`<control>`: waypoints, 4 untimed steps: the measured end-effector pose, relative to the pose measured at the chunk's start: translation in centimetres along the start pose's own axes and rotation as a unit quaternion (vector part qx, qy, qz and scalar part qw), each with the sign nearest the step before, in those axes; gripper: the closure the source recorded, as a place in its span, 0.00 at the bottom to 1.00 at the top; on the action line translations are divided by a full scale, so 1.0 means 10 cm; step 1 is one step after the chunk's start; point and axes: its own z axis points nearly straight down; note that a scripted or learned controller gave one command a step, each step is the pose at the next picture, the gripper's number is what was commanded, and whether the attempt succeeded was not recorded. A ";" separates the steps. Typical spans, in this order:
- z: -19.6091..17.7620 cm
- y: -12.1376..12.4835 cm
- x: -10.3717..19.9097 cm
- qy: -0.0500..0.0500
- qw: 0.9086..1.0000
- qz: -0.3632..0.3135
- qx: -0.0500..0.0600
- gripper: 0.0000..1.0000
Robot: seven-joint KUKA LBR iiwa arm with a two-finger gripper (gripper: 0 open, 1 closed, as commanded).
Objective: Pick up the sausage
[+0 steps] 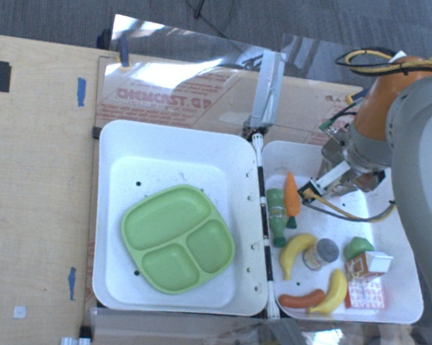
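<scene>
The sausage (301, 300), reddish-orange and slightly curved, lies near the front edge of the right bin (408, 297). A yellow banana (334, 292) touches its right end. My gripper (339, 174) hangs over the back of the right bin, well behind the sausage and apart from it, just right of an orange carrot (292, 194). The wrist and grey arm cover most of the gripper.
The right bin also holds a green bottle (276, 214), a second banana (296, 253), a small can (322, 253), a green round item (360, 246) and a red-and-white carton (366, 278). The left bin (112, 194) holds a green divided plate (178, 238).
</scene>
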 end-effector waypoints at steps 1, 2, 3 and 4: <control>0.00 -0.01 0.01 0.000 1.000 0.000 0.000 0.00; 0.11 0.14 -0.13 0.006 0.966 0.258 -0.002 0.00; 0.00 0.13 -0.11 0.005 0.967 0.255 -0.003 1.00; 0.00 0.13 -0.10 0.005 0.967 0.255 -0.003 0.00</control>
